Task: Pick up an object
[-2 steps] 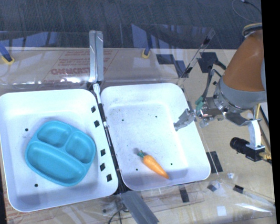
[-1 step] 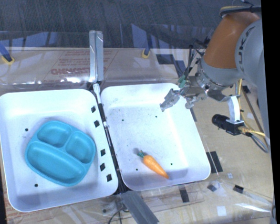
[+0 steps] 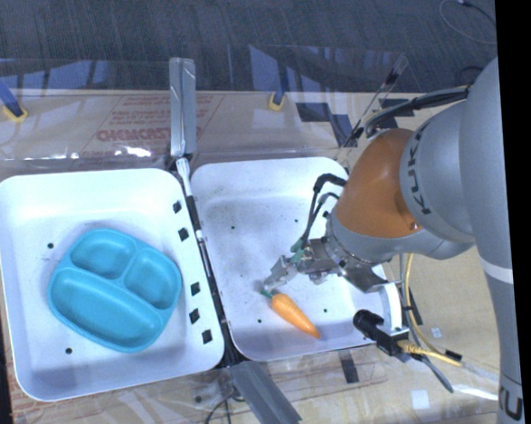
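Just below your hand (image 3: pixel 277 278) lies the carrot (image 3: pixel 293 314), leafy end nearest the fingertips, not gripped. You're at the approach step; I cannot tell the hand's spread. Next, centre over the carrot and descend.

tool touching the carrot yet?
Cannot tell. In the camera view the tool tip sits right at the carrot green end, with no plain gap or contact visible.

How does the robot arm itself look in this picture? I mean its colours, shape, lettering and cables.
The arm is thick and rounded, grey, with a glossy orange band above the wrist. Dark letters, "KU", run down the grey shell beside the band. Thin black cables loop from the wrist to the small metallic gripper. A black part with yellow wiring sits below.
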Motion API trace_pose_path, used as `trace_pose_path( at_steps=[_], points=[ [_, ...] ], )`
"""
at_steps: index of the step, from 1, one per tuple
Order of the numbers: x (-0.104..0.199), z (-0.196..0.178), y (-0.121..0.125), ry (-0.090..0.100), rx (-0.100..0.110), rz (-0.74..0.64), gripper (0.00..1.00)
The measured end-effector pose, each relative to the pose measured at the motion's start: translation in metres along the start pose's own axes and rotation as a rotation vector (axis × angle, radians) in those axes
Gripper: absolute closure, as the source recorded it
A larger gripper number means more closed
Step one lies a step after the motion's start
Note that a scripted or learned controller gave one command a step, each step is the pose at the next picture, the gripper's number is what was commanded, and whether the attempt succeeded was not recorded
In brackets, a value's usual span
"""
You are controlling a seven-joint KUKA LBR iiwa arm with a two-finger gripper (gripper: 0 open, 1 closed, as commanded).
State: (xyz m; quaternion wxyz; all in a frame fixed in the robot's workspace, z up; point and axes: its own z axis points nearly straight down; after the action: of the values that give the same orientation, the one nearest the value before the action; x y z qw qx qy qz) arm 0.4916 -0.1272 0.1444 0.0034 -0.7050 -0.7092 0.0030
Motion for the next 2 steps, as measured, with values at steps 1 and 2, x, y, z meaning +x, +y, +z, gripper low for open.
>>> trace_pose_path(
  at_steps=[1, 2],
  points=[
    [0.0078, 0.0567, -0.0154, 0.003, 0.0, -0.003, 0.0],
    [0.0068, 0.0507, -0.0157, 0.004, 0.006, -0.007, 1.0]
  ],
)
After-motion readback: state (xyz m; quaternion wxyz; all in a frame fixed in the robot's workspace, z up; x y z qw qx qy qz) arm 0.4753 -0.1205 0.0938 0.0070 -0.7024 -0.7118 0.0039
